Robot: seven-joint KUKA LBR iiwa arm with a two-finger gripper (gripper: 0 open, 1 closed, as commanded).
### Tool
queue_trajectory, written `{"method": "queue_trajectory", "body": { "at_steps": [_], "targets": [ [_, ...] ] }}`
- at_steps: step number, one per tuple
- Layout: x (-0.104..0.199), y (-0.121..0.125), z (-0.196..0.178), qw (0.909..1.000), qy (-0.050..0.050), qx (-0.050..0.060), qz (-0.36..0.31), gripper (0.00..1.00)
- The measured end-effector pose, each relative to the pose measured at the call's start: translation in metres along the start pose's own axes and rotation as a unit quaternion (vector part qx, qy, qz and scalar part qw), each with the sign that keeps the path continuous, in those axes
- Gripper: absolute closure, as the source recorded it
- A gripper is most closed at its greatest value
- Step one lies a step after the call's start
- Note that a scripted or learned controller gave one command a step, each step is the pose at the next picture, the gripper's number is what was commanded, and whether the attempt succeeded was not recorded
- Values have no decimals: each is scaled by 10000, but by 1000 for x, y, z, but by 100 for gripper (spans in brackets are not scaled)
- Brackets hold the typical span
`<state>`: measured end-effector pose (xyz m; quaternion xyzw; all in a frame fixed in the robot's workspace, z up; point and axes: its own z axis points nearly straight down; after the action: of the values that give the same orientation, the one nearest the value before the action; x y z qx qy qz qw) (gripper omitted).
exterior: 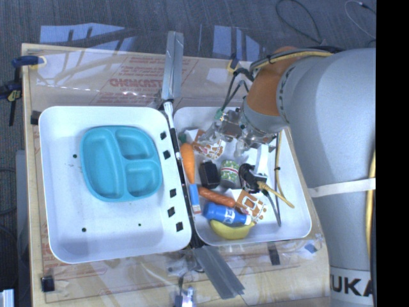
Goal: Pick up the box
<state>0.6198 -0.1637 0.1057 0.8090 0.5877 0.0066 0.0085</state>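
Note:
In the right bin [291, 190], a small white carton with red-brown print, the box [210, 147], lies near the far left corner. A second carton with the same print [251, 203] lies nearer the front, leaning on a blue bottle [229, 216]. My gripper [235, 135] is low over the far part of this bin. It sits just right of the first box and above a green can [230, 171]. The wrist hides what lies directly under the gripper.
The right bin also holds a carrot [186, 160] along its left wall, a black object [209, 173], an orange piece [216, 197] and a yellow banana [233, 231] at the front. A blue divided tray [121, 162] fills the middle of the left bin [61, 222].

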Motion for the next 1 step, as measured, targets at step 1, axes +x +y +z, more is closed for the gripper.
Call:
{"method": "queue_trajectory", "body": {
  "at_steps": [1],
  "targets": [
    [-2, 47, 1, 10000, 12, 9, -52, 0]
  ]
}}
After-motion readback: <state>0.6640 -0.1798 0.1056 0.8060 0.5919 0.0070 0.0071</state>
